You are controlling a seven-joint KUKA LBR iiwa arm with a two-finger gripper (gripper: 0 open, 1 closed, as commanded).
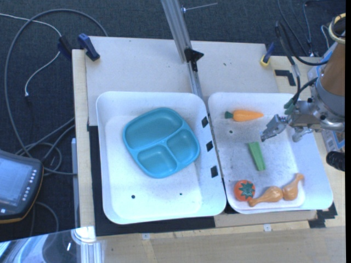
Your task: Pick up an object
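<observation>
The right bin (pixel 307 163) holds several toys. An orange carrot (pixel 245 115) lies near its far edge. A green stick (pixel 256 155) rests in the middle. A red tomato (pixel 244 190) and two tan drumstick shapes (pixel 269 195) (pixel 293 186) lie along the near edge. My gripper (pixel 284 132) hovers over the right bin's far right part, to the right of the carrot and above the green stick. It is open and nothing sits between its fingers.
The left bin (pixel 115 169) holds a blue divided plate (pixel 160 141). A metal pole (pixel 178 23) rises from between the bins at the back. Blue clamps (pixel 88 46) grip the bench's far corners. Cables lie on the floor at left.
</observation>
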